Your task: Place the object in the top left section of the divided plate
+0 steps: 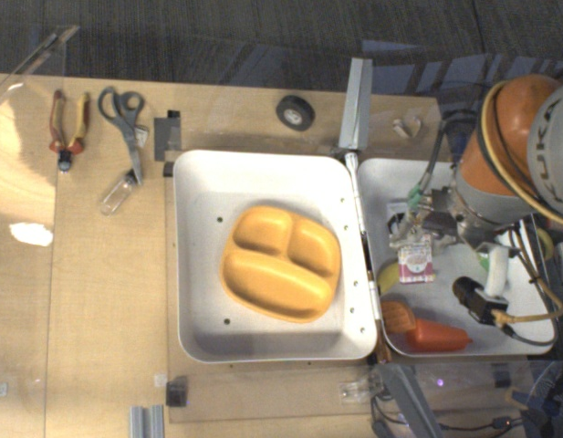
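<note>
Gripper (416, 245): over right bin (372, 181), jaws closed on small pink-and-white packet (415, 264). Divided plate (282, 261): yellow, left bin (194, 245), at nine o'clock. Advice: lift clear of the bin walls, release over the plate's ten-o'clock section.

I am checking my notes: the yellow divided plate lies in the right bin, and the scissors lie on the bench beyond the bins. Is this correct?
Not quite. The camera view shows the yellow divided plate in the left bin, not the right bin. The rest stands: the scissors lie on the bench beyond the bins.
</note>
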{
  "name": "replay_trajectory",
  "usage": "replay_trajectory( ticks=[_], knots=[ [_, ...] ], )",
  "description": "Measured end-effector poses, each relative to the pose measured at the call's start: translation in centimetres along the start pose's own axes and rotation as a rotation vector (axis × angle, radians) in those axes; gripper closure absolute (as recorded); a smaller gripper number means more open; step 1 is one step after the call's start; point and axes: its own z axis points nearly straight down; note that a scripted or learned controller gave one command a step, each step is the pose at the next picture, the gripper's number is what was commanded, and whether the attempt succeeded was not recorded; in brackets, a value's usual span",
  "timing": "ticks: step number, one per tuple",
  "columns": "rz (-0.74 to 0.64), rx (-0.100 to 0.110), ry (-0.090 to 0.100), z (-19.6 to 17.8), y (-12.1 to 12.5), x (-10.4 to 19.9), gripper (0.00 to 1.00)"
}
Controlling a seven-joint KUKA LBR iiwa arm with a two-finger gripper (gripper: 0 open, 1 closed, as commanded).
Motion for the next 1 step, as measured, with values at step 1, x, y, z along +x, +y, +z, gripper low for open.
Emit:
replay_trajectory(
  ticks=[1],
  knots=[
    [-0.11,0.0,0.001,-3.87,1.94,6.28,1.0]
  ],
)
